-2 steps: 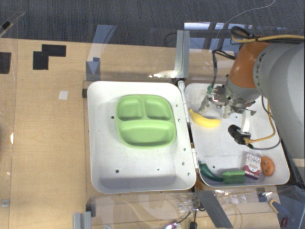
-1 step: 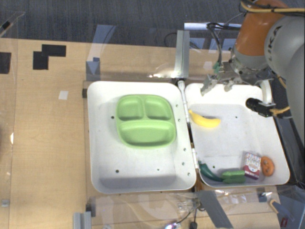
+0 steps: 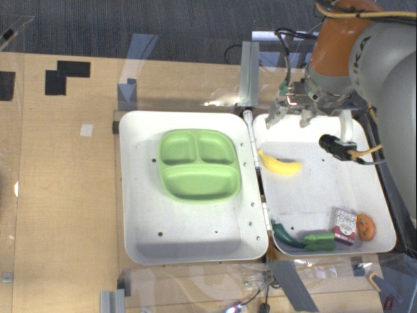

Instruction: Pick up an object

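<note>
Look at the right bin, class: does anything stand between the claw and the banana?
Nothing visible does. The claw hangs over the far end of the right bin, its fingers spread, and the banana lies just nearer the camera on bare white floor. The other items sit along the bin's near edge, away from that path.

Matt green plastic tray [image 3: 199, 164]; smooth white bins [image 3: 140, 194]; pale wood bench [image 3: 58, 188].

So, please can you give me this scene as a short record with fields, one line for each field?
left bin: holds a green divided plate
right bin: banana near its left wall; green object, small carton and orange object along its near edge
gripper: open, above the far end of the right bin, nothing between its fingers
arm: reaches in from the right
</note>
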You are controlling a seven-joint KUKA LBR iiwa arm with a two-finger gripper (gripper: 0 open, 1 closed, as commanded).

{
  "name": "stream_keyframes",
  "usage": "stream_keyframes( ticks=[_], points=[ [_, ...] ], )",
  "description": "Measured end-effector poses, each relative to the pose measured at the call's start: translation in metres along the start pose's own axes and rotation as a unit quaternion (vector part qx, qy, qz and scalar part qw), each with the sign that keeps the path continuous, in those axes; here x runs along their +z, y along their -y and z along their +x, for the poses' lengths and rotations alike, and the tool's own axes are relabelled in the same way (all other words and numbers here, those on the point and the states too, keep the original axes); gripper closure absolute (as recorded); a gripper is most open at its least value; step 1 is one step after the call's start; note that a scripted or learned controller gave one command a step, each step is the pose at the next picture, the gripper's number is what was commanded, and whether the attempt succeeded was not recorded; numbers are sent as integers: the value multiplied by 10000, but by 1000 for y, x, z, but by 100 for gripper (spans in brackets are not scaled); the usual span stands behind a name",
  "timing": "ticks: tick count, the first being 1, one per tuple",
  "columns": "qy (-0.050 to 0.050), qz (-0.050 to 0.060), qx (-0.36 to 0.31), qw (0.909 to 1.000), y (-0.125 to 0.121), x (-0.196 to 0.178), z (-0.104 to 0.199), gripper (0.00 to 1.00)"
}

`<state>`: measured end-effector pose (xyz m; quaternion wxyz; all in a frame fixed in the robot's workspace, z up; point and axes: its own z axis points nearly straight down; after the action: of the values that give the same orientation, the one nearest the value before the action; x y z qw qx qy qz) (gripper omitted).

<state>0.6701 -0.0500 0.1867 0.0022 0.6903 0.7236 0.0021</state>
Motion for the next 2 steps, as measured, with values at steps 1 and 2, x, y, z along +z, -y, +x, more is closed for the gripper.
stream_keyframes(
  ticks=[1,2],
  points=[
    [2,-3,-1189,9929,6,-96,31,0],
    [1,9,-1658,9862,38,1,-27,0]
  ],
)
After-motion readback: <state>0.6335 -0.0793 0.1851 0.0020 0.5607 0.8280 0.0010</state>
